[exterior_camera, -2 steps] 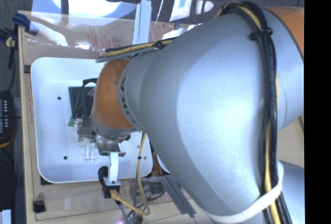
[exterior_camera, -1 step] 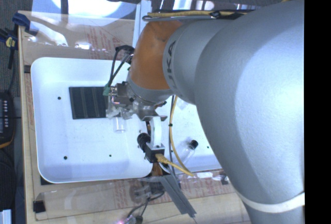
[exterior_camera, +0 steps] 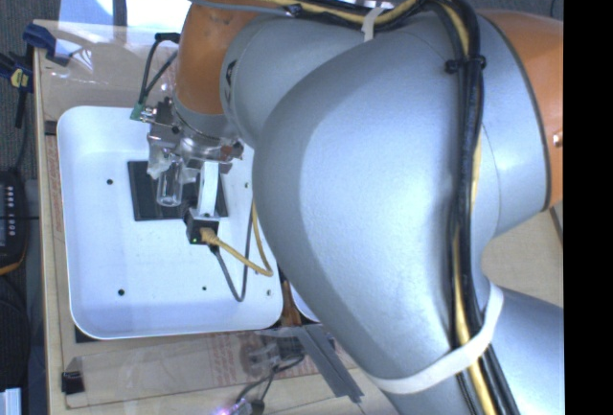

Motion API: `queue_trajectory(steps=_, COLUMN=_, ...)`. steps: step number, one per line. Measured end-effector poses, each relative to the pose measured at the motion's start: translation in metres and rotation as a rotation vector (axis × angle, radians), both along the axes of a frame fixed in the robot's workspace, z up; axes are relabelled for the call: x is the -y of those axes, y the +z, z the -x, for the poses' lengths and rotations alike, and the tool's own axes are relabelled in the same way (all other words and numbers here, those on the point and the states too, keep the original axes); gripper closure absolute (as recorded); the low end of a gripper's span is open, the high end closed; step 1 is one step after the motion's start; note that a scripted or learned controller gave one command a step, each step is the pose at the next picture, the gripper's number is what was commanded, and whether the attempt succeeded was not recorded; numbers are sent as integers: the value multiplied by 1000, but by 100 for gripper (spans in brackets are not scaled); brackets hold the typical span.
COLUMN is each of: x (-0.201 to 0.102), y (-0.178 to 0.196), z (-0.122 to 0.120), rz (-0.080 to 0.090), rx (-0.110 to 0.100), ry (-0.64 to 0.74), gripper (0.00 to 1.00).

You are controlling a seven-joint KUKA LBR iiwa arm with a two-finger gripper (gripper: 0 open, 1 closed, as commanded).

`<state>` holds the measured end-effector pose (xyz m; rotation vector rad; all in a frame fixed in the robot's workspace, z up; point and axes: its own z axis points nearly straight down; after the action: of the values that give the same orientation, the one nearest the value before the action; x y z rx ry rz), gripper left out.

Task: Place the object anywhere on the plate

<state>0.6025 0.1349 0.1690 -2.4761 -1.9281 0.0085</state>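
Note:
A dark, flat square plate (exterior_camera: 144,203) lies in the left part of the white bin (exterior_camera: 105,308). My gripper (exterior_camera: 169,185) hangs right over the plate's upper right part, pointing down from the orange-banded wrist (exterior_camera: 203,58). The gripper body hides the spot beneath it, and I can make out no separate object on the plate or in the bin. The big grey arm (exterior_camera: 383,173) covers the whole right side of the scene, including the second bin.
A yellow cable and a black one (exterior_camera: 239,265) loop down from the gripper over the bin floor. A blue clamp (exterior_camera: 38,39) sits at the bench's far left corner. A black device (exterior_camera: 10,212) lies outside the bin at the left edge.

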Motion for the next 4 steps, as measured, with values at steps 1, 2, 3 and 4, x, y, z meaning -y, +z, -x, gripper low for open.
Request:
queue_trajectory(steps=1, x=0, y=0, z=0, rz=0, rx=0, ry=1, gripper=0)
queue_trajectory(steps=2, x=29, y=207, z=-53, rz=-2, rx=5, ry=180, gripper=0)
queue_trajectory(steps=3, x=-61, y=87, z=47, rz=-1, rx=-1, ry=264, gripper=0)
queue_trajectory(steps=4, x=-61, y=97, z=48, rz=0, rx=-4, ry=271, gripper=100)
